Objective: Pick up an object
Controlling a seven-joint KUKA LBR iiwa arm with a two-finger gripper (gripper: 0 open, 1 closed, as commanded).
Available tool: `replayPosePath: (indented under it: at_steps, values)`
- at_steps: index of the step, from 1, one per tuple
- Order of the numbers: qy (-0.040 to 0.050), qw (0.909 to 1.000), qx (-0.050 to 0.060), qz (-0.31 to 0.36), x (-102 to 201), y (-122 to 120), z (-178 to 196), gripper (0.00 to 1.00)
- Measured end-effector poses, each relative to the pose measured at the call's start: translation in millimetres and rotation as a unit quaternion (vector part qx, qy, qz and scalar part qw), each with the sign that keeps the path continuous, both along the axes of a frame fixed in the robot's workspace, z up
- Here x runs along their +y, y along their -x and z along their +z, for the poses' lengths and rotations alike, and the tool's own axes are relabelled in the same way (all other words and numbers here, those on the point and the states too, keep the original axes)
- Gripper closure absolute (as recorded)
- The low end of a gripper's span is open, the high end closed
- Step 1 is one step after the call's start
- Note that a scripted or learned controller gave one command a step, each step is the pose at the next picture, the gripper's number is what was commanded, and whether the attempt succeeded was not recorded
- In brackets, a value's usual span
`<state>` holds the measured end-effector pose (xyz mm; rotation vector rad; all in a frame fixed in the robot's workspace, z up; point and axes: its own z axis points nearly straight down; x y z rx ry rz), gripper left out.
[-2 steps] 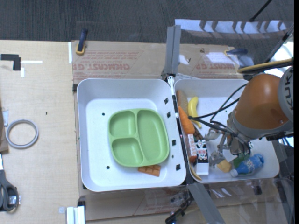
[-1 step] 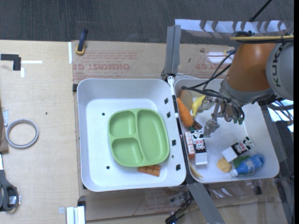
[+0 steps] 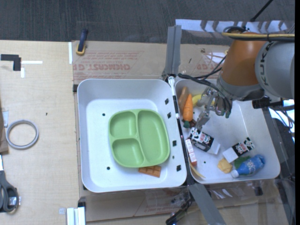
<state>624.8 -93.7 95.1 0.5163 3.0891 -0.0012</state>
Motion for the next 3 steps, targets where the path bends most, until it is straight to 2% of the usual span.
replayPosePath:
  at_steps: [1,2,3]
  values:
    - [-0.0012,0.9972,0.003,-0.075,-10.6,65.3,-1.0,0.00]
    - [-0.0012,0.9834,0.002,-0.181,-87.9,106.7,-0.9,0.00]
    - [-0.0135,0.9732,0.002,-0.229,-109.6,117.2,0.0,0.00]
